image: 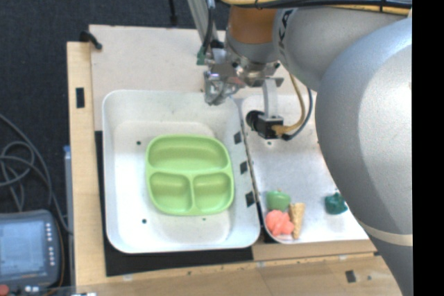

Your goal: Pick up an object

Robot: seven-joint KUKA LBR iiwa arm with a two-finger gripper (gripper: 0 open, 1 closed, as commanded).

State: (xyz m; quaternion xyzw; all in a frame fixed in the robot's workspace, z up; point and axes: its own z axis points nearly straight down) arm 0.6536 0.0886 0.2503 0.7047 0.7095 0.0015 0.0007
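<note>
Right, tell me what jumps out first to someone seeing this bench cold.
The big grey arm with its orange band fills the right side, its gripper hanging over the far edge of the left bin. A lime-green divided plate lies in that bin. Small toys cluster in the right bin's near corner, a pink piece among them.

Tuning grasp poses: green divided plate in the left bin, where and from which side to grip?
Probably the rim. The green divided plate lies flat in the left bin, too broad to span, and its raised outer rim is the one thin part. Come from above and pinch the near edge, which has bare floor around it. The gripper hangs over the bin's far edge.
</note>
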